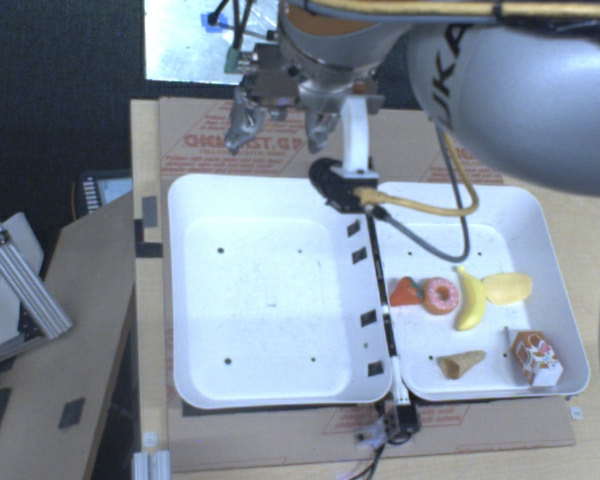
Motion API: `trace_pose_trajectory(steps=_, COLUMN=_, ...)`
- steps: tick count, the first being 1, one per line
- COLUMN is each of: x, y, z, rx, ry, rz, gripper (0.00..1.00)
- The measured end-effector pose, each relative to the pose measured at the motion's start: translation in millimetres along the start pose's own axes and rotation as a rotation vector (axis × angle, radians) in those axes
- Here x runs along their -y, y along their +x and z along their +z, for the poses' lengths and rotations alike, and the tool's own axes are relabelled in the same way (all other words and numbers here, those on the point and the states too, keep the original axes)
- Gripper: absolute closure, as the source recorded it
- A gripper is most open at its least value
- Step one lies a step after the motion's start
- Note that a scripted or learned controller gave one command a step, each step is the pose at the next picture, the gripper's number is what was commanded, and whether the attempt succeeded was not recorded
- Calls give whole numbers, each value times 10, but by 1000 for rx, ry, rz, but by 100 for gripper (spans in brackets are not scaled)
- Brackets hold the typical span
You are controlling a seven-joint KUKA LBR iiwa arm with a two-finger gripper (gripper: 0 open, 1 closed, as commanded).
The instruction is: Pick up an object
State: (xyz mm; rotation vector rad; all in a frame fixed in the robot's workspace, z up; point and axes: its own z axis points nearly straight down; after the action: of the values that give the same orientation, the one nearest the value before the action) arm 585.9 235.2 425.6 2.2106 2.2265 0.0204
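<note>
The claw (280, 128) hangs spread wide with nothing between its fingers, beyond the far rim of the left bin (195, 298).

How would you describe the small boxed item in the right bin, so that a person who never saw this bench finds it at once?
Start at the right shallow white bin, where all the small toy foods lie. Go to its near right corner: there sits the small red and white carton. It is the one boxed, angular item, apart from the yellow banana and the brown cone.

Partial white "KU" on the grey arm (500, 78) (cardboard print illegible)
</note>
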Motion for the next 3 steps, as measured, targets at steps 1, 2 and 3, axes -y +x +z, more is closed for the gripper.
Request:
trace_pose_trajectory(steps=1, x=-10, y=-3, z=-36, rx=4, ry=7, rz=-2, gripper=100)
trace_pose_trajectory(steps=2, x=-15, y=2, z=-143, rx=4, ry=6, rz=-6, gripper=100)
trace_pose_trajectory(steps=3, x=-19, y=7, z=-254, rx=3, ry=4, rz=-11, gripper=100)
